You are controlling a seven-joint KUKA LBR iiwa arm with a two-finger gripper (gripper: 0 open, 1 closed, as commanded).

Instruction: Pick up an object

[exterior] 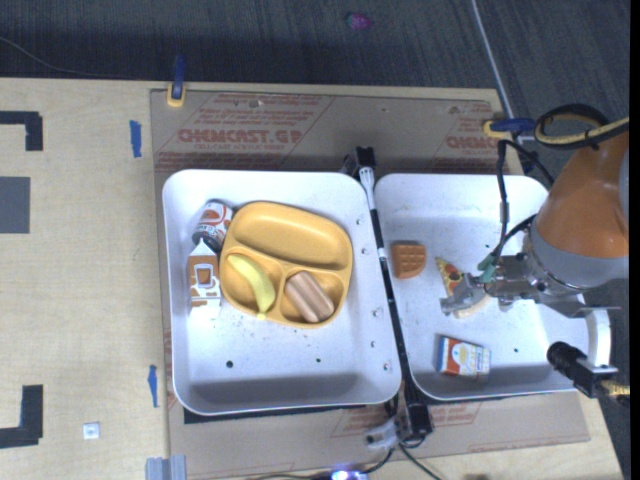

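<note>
The gripper (468, 296) hangs over the right bin (420, 198), seemingly touching a pizza-slice toy (450, 274) at its 11 o'clock; whether it grips cannot be told. A waffle (407, 259) lies at its 10 o'clock, a small carton (461, 356) at 6 o'clock.

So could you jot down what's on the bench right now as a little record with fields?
left bin: yellow divided plate holding a banana and a hot dog; a can and a small carton beside it
right bin: waffle piece, pizza slice, small box
gripper: low over the right bin, by the pizza slice
grip: cannot tell
</note>
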